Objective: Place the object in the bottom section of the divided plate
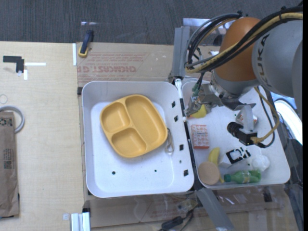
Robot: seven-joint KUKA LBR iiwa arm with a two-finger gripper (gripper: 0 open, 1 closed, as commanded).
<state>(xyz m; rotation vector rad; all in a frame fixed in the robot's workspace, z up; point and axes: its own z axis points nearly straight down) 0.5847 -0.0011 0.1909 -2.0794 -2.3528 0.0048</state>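
A wooden bench (38, 129) holds two white bins. The left bin (91, 177) has a yellow divided plate (133, 125). The right bin (274, 177) holds a green bottle (243, 177), a small box (199, 135) and a yellow piece (213, 155). The gripper (196, 109) hangs low there beside a yellow thing (200, 111), maybe touching it; I cannot tell its grip.

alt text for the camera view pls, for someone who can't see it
A grey and orange robot arm reaches into the right white bin, its end effector low over a yellow item by the bin's left wall. The left white bin holds a yellow divided plate.
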